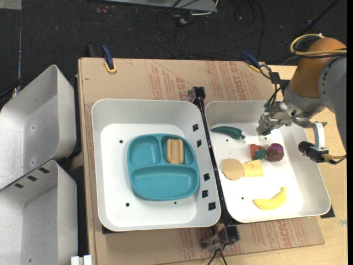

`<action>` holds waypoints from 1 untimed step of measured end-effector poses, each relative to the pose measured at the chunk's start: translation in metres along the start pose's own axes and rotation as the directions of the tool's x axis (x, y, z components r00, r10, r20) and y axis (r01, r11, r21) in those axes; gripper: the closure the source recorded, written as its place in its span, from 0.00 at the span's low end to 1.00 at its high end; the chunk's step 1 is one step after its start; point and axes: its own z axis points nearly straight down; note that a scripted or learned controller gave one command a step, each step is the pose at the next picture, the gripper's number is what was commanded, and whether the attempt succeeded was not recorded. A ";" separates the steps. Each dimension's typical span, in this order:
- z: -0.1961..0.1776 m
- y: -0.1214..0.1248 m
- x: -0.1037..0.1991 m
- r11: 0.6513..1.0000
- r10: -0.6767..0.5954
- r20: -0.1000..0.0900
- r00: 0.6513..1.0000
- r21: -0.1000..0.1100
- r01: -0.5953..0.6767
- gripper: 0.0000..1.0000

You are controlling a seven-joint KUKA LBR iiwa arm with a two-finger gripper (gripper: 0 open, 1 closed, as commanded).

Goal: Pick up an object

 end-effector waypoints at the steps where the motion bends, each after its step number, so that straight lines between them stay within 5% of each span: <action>1: -0.055 -0.003 0.009 1.000 0.002 -0.001 1.000 0.000 -0.002 1.00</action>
